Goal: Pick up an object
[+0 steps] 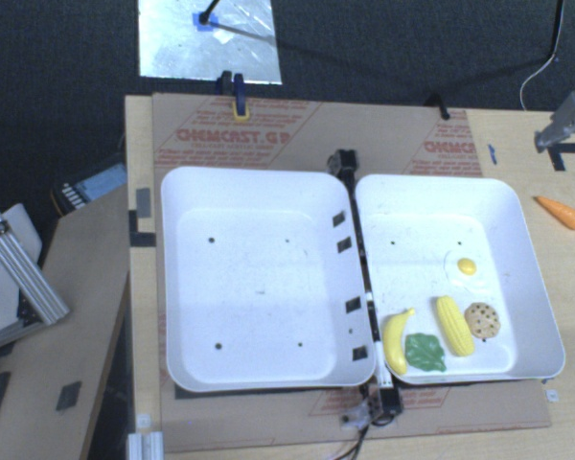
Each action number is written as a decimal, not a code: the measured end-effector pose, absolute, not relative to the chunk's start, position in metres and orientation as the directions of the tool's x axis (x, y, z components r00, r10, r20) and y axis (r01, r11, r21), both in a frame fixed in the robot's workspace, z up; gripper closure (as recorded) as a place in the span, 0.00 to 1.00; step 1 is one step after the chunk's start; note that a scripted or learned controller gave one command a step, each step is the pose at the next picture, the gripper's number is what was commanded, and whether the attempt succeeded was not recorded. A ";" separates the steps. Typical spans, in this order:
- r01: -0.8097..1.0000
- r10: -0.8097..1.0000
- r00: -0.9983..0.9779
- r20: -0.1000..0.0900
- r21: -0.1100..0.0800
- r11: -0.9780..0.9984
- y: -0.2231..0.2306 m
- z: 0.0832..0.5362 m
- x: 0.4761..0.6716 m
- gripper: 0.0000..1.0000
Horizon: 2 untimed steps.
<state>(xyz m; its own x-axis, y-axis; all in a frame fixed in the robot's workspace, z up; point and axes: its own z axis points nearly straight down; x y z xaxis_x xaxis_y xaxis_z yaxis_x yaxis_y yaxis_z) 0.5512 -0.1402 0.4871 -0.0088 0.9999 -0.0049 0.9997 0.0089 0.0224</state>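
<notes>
The right bin (517,257) holds several toy foods near its front. A yellow banana (396,341) lies at the front left, with a green leafy piece (425,353) beside it. To their right lie a yellow corn cob (454,326) and a brown cookie (482,320). A fried egg (465,266) sits further back. My gripper (563,127) shows as a grey shape at the right edge, above the bench behind the right bin and well away from the foods.
The left bin (172,286) stands beside the right one, joined by a black clip strip (353,257). An orange carrot (563,213) lies on the bench right of the right bin. A blue-and-yellow clamp (238,94) sits at the bench's back edge.
</notes>
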 end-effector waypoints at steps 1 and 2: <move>1.000 1.000 0.002 -0.001 -0.001 -0.002 -0.167 0.433 0.531 0.00; 1.000 1.000 0.001 -0.001 0.001 -0.001 -0.196 0.423 0.485 0.00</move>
<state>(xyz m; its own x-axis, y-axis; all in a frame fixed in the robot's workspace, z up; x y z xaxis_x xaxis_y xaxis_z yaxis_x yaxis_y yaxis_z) 0.4851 -0.1961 0.4227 0.0013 1.0000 -0.0011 1.0000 -0.0013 0.0014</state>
